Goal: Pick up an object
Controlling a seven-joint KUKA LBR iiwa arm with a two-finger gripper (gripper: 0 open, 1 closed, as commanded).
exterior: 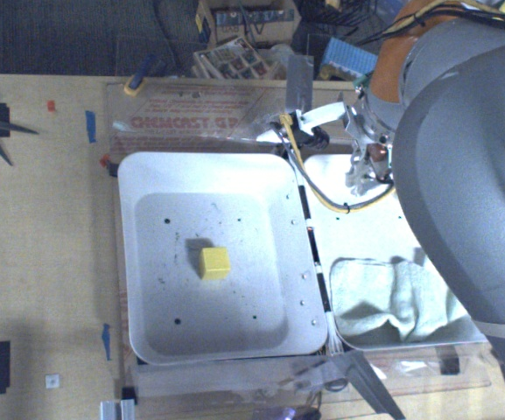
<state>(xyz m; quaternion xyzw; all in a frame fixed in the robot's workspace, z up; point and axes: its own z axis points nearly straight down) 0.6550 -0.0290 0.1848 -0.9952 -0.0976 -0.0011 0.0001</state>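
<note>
Camera view: a yellow block (pixel 215 262) lay in the left bin (pixel 143 182). The pincer (pixel 368 171) hung over the right bin (pixel 357 234). Its opening could not be told.

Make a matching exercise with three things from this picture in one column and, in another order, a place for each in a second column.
Things:
1. yellow block
2. white cloth
3. yellow cable

Places:
A. in the right bin, at its near end
B. on the floor of the left bin
C. hanging in a loop over the far end of the right bin

Pairs: 1-B, 2-A, 3-C
</note>
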